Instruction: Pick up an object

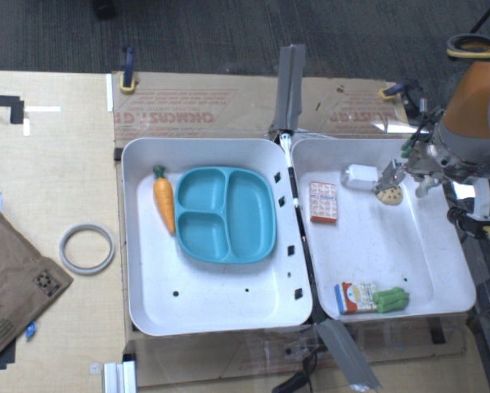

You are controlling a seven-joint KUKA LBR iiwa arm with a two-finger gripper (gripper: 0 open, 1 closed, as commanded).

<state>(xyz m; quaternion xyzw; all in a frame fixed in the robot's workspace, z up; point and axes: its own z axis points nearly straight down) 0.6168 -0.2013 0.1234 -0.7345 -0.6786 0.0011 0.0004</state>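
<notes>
**Cookie at the gripper, right bin**

Cookie (388,193), round and speckled, sits at the far right of the right bin (441,297), between the fingertips of the gripper (392,183), which closes narrowly on it. Just left lies a small white object (360,176); further left, a red-and-white packet (323,202). Near edge: a carton with green vegetable (373,297). The left bin (146,301) bears a blue divided plate (227,214) beside a carrot (164,201).

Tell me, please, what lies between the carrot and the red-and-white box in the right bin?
In the camera view, the blue divided plate lies between the carrot and the red-and-white box, along with the adjoining bin walls.
</notes>
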